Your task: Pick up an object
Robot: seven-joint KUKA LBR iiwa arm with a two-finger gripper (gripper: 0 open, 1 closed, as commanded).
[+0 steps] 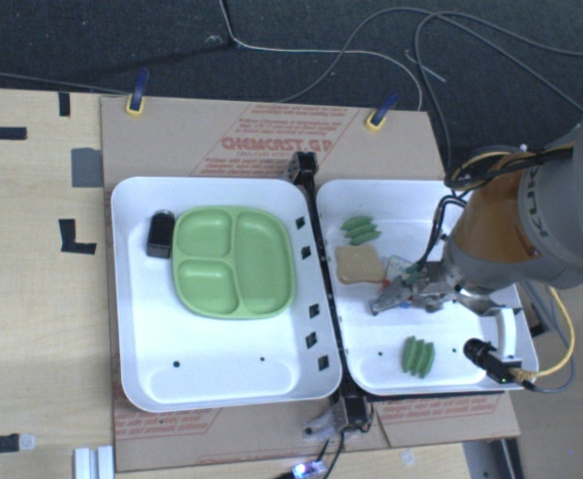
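I have the arm's two-finger gripper [396,292] low in the right-hand shallow white bin [491,379], reaching in from the right. Its metal tips sit just right of a flat tan bread-slice-shaped toy [358,264], at that toy's lower right corner, near it or touching; from this slant I cannot settle which. I also cannot tell how far the gripper is parted, and I see nothing between its tips, so I treat it as holding nothing.

The tan slice is my likeliest target. I judge it light, probably foam or soft plastic, lying flat against the bin floor. A flat thing like that is awkward: I would want to take it across a short edge or corner, since a pinch from above may simply skate over it or push it toward the divider.

Two alternatives lie in the same bin. A small green ribbed pod-shaped toy [360,231] sits above the slice, near the back wall, apart from the gripper. A second green pod-shaped toy [417,356] lies nearer the front wall, below and slightly right of the tips. Both look light, rounded and possibly slippery, best pinched across their narrow width.

In the left white bin [132,267] sit a light green three-compartment plate [235,263] and a small black block [160,234], well away from the gripper.
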